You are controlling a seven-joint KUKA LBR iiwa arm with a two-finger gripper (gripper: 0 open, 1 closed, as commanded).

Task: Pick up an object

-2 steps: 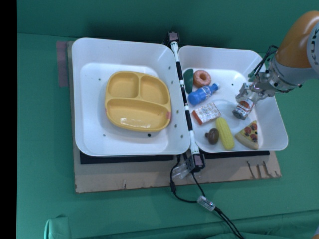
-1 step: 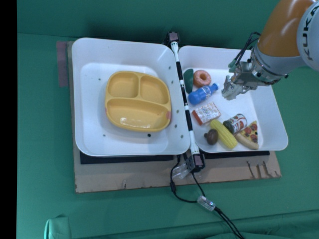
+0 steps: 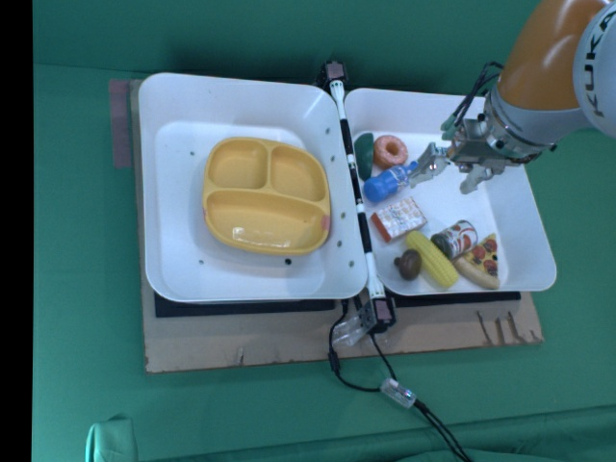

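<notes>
My gripper (image 3: 447,177) hangs over the upper middle of the right bin (image 3: 525,215), open, with nothing between its fingers. Its left finger is close to the cap end of a blue bottle (image 3: 384,184) that lies on the bin floor; I cannot tell if they touch. Around it lie a pink donut (image 3: 390,150), a dark green piece (image 3: 364,152), a red and white box (image 3: 398,218), a corn cob (image 3: 431,259), a small can (image 3: 454,239), a pizza slice (image 3: 479,261) and a brown lump (image 3: 407,265).
The left bin (image 3: 173,114) holds a yellow divided plate (image 3: 267,195). A black and white divider (image 3: 351,176) runs between the bins. A cable (image 3: 385,383) trails off the cardboard base at the front. Green cloth surrounds the bench.
</notes>
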